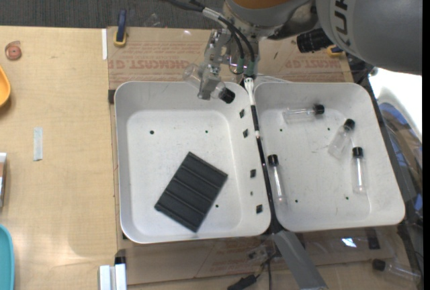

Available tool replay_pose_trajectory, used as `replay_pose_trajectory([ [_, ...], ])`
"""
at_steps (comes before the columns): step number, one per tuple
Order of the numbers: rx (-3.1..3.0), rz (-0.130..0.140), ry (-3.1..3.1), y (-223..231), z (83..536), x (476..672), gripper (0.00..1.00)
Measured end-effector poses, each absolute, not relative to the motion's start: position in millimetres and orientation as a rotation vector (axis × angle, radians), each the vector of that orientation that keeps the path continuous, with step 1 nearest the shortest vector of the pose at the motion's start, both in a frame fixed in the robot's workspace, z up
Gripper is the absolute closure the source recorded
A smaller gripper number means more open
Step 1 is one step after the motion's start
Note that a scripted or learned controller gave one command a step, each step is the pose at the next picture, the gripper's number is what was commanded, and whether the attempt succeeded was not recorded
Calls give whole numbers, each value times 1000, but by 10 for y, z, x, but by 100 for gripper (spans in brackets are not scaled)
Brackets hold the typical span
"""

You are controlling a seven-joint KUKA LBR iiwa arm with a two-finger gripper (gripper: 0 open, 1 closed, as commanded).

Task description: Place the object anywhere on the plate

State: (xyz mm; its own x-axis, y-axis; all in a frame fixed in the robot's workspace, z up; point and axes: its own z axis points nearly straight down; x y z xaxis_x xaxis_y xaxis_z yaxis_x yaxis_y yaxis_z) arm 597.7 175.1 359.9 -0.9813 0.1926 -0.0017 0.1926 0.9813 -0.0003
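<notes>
We saw the pincer [213, 84] above the left bin's [127, 148] back rim; whether it gripped anything, we couldn't tell. The black ridged plate [192, 190] lay inside.

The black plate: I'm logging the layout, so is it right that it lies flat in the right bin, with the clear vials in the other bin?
Not quite. The camera view shows the black plate lying flat in the left bin; the clear vials are in the right bin.

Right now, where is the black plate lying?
The black plate lies tilted in the left bin, in the part of its floor nearest the camera. The claw hangs above the same bin's far rim, apart from the plate.
</notes>
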Motion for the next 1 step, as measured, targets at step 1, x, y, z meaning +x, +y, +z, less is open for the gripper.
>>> replay_pose_trajectory([
  [1, -365, 1, 3118, 2052, 2779, 6267, 100],
])
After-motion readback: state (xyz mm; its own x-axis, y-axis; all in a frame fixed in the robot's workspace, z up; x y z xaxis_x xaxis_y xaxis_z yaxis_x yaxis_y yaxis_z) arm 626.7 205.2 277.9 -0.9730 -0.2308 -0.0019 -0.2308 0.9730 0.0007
